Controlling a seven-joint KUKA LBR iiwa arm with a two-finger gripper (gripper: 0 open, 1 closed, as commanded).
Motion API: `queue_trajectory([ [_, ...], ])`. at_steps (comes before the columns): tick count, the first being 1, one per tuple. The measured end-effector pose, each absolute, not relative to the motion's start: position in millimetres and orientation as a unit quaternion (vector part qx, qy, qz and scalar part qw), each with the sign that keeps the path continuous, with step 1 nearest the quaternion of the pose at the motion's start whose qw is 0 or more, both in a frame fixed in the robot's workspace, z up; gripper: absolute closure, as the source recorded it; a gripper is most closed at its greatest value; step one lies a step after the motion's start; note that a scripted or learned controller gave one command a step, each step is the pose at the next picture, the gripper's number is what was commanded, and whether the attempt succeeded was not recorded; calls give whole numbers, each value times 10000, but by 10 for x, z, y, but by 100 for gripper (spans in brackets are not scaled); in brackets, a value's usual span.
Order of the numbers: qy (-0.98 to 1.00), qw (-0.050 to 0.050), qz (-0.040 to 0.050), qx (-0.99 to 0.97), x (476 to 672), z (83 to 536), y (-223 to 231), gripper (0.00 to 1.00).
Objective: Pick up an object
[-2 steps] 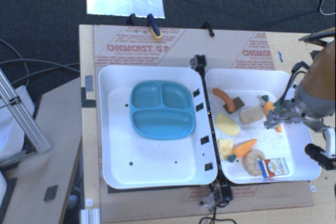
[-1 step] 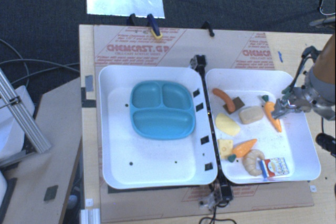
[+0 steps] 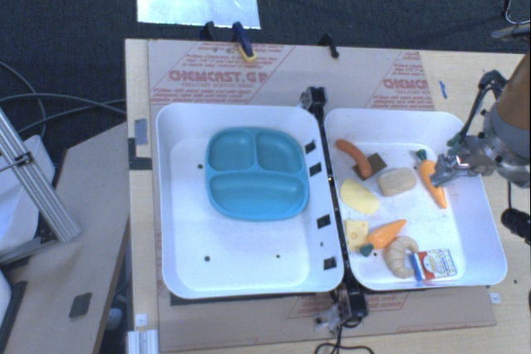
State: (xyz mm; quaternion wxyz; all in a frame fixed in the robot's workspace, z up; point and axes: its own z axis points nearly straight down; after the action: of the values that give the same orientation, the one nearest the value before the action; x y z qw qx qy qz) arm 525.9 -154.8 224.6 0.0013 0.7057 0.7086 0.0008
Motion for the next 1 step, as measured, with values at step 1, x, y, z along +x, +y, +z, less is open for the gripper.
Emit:
queue_trajectory([
  [1, 7105, 2, 13, 7037, 5428, 2153, -1006, 100],
])
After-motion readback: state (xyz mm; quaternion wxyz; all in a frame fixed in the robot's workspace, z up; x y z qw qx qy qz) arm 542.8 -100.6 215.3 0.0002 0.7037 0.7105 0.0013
